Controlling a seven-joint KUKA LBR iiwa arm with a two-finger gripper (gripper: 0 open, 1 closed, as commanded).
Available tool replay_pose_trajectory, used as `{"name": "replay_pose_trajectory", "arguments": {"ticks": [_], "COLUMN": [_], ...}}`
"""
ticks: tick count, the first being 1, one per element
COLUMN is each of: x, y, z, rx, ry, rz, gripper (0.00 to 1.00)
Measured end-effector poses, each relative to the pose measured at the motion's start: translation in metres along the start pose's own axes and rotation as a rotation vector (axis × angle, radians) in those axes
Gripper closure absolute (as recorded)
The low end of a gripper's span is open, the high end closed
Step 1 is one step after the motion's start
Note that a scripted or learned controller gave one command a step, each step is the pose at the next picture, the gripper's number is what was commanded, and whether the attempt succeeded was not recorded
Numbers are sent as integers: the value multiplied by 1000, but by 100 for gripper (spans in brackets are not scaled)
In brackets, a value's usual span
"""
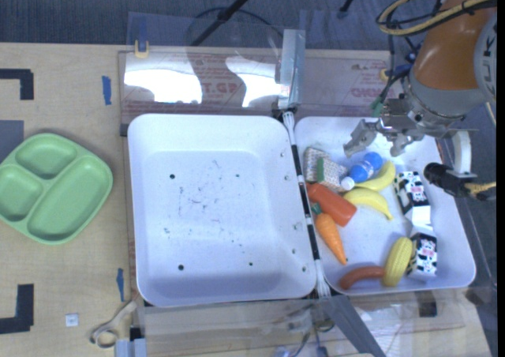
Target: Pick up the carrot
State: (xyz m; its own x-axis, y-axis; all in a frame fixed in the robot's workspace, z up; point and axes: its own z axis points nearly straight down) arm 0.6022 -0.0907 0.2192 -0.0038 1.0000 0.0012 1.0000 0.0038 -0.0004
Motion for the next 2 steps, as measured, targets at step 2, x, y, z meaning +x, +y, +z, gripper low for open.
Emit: {"name": "replay_pose_trajectory", "arguments": {"ticks": [2], "x": [57], "y": [-5], "z": [35], "rx": [-2], "ry": [-1], "rz": [-37], "gripper": [0]}}
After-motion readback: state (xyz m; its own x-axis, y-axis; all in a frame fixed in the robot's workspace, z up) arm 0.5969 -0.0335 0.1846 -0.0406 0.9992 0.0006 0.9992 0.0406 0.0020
